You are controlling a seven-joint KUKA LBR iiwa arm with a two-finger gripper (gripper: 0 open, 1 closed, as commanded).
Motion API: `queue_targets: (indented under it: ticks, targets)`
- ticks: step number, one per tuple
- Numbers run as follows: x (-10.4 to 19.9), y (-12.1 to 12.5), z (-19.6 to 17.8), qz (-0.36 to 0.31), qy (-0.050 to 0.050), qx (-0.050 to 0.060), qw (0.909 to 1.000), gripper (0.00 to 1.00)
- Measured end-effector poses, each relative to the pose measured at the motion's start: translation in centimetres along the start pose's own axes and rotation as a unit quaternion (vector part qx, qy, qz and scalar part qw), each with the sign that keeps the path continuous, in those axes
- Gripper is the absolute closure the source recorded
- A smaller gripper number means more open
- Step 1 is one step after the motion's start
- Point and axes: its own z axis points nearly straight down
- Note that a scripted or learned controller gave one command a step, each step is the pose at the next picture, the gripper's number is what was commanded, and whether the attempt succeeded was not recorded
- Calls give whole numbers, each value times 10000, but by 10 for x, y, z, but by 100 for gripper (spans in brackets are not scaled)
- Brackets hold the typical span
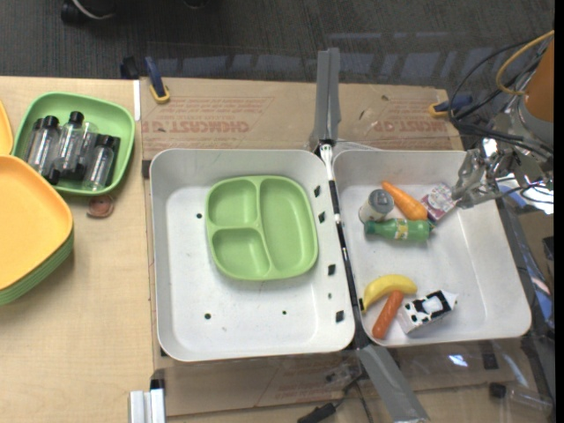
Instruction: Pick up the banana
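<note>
One banana (390, 286) lies at six o'clock in my right bin (502, 324), touching one of two carrots (385, 315). My claw (471, 179) hovers at two o'clock; its grip I cannot tell.

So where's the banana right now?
The banana lies in the right bin, toward its front left corner. It sits just above a small carrot, with a black-and-white toy to its right.
</note>
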Motion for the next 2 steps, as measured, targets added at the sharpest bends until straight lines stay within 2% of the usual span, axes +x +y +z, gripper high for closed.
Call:
queue_targets:
  ticks: [1, 2]
  targets:
    - [-10, 21, -15, -1407, -2, -3, 9901, 100]
    - [-41, 15, -14, -3413, -4, -11, 9400, 100]
